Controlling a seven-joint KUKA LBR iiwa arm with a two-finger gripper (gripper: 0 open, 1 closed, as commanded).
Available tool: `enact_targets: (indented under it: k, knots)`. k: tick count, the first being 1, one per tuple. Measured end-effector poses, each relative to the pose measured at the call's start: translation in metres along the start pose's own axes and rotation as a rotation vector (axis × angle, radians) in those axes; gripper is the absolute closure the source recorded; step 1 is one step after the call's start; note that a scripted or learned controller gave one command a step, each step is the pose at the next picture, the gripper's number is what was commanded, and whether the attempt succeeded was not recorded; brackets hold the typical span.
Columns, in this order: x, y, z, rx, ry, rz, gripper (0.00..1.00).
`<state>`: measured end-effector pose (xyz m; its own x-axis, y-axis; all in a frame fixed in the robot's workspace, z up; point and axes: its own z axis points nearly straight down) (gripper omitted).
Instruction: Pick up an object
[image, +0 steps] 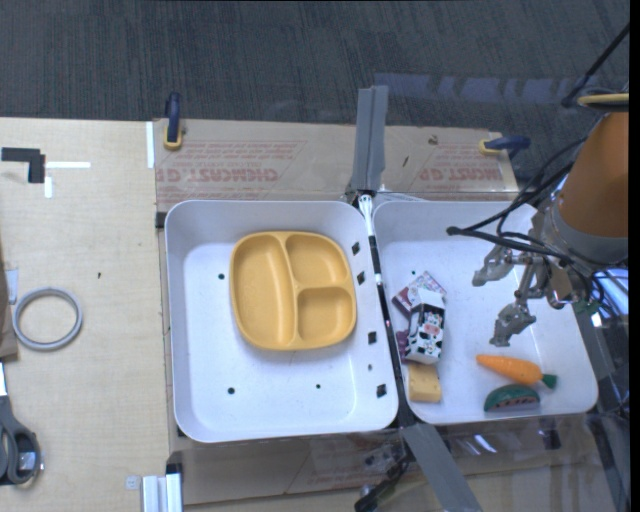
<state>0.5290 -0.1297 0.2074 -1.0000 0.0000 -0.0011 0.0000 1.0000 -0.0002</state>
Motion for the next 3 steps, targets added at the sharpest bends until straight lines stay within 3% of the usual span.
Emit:
enact_targets:
  k: [1, 2, 3]
  knots:
    - [-0.018, -0.005, 0.115, 0.001, -0.001, 0.35, 0.0]
    - [-0.082, 0.021, 0.079, 0.001, -0.003, 0.531, 0.0]
    - [0.049, 0.037, 0.058, 0.001, 0.001, 0.651, 0.0]
